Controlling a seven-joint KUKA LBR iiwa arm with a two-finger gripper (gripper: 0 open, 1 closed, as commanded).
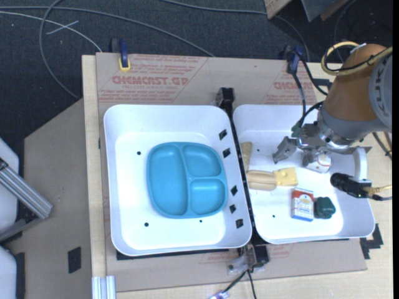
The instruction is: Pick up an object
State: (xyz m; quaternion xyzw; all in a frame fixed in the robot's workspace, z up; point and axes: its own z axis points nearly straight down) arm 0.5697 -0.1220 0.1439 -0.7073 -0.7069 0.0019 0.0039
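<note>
Approach step of the pick. The gripper [293, 149] hangs low over the right bin [265, 120], fingers spread, nothing between them. A yellow block [286, 177] lies just beneath; a tan block [262, 180] beside it. Next move likely requires alignment, descent, then closure.

Bright, even overhead light

The two shallow white plastic bins [124, 167] glare slightly; shadows are soft, detail somewhat grainy.
</note>
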